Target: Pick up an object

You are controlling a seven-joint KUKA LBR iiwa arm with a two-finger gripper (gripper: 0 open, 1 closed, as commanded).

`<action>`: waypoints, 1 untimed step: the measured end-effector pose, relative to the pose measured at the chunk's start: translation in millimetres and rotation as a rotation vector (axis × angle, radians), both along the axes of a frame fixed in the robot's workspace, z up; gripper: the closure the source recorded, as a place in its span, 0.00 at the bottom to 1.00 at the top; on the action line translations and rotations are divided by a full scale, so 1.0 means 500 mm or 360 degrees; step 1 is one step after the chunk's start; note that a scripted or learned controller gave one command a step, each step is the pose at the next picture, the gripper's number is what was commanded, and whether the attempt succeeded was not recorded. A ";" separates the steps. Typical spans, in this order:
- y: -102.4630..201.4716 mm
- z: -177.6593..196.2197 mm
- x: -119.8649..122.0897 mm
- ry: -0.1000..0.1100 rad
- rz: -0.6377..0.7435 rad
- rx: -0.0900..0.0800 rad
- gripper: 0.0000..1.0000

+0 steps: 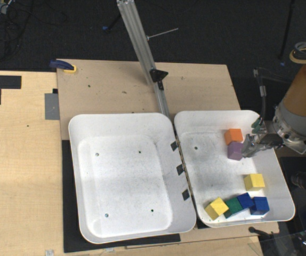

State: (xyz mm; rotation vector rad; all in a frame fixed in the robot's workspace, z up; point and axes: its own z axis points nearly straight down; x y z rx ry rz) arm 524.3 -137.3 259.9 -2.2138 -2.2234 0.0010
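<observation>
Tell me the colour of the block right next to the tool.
Purple, seen in the camera view, just below the orange block.

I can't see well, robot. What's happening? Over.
Gripper low in right bin, at purple block. Hold unconfirmed. Orange block touching it.

Tabletop [115, 84]: light wood. Two white bins side by side at its front edge, left bin [83, 129] and right bin [217, 116], touching along their inner rims. Blue-and-yellow clamp [63, 65] at the back-left corner. Grey patch [50, 105] on the left edge.
</observation>
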 end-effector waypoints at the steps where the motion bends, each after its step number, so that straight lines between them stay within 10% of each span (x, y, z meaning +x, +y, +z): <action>1: 0.108 -0.029 0.038 0.0003 0.0001 0.0001 1.00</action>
